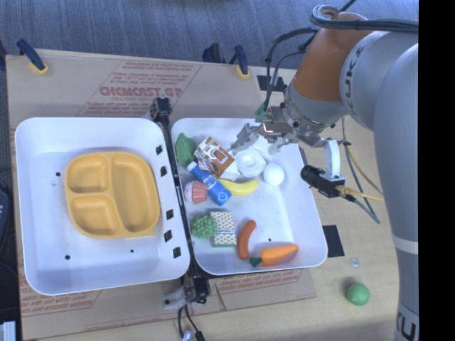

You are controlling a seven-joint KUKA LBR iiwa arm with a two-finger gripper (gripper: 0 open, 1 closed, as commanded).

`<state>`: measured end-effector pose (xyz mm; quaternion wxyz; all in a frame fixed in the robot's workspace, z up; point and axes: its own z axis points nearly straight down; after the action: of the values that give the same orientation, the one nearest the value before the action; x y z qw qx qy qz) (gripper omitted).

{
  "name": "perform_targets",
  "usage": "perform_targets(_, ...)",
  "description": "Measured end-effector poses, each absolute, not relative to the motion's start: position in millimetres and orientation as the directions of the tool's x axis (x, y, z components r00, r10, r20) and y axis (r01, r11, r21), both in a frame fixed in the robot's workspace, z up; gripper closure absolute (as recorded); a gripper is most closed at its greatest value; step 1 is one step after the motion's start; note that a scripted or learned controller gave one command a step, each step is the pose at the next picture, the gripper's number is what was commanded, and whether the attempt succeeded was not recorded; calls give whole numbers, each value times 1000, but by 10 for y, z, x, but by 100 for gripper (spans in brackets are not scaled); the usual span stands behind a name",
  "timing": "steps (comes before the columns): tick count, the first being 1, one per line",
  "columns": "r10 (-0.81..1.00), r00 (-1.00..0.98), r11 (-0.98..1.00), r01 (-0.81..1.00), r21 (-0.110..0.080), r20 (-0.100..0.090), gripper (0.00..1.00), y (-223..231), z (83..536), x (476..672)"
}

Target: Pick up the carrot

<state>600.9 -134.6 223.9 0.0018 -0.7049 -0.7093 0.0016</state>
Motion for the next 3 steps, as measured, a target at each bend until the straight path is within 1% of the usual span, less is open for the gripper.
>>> perform_targets(1, 999, -45, 45, 999, -5, 0, 0, -1488, 1698, 5470)
perform_targets(2, 998, 64, -64, 998, -4, 1, 0, -1893, 916, 4756)
perform_targets(3, 998, 59, -59, 998, -5, 1, 100, -1894, 1016, 4763)
